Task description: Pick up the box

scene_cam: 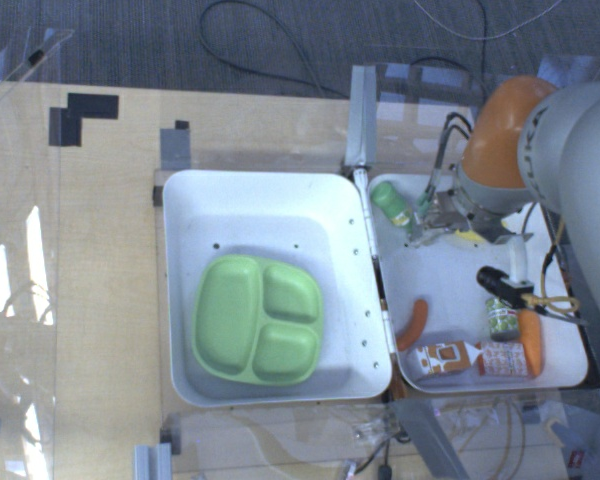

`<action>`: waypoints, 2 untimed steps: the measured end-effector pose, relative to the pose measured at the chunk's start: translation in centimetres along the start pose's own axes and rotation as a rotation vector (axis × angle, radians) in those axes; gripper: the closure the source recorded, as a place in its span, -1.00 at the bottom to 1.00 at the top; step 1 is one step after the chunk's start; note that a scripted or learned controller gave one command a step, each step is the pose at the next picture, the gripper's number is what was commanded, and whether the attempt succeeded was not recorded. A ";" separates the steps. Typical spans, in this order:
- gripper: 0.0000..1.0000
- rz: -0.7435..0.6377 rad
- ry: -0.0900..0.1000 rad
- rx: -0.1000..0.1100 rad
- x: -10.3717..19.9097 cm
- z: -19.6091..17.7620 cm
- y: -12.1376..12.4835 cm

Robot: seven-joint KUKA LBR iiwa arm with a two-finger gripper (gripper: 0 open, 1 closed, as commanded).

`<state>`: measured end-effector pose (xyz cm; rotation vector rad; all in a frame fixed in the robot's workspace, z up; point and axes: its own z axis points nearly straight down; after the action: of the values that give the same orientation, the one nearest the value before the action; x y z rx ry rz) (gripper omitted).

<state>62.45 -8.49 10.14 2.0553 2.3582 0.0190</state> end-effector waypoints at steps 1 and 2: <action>1.00 0.044 0.001 0.010 2.6 -8.6 -0.4; -1.00 0.044 0.001 0.011 2.6 -8.6 -0.4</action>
<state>61.55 -6.01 18.68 2.1120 2.3186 0.0073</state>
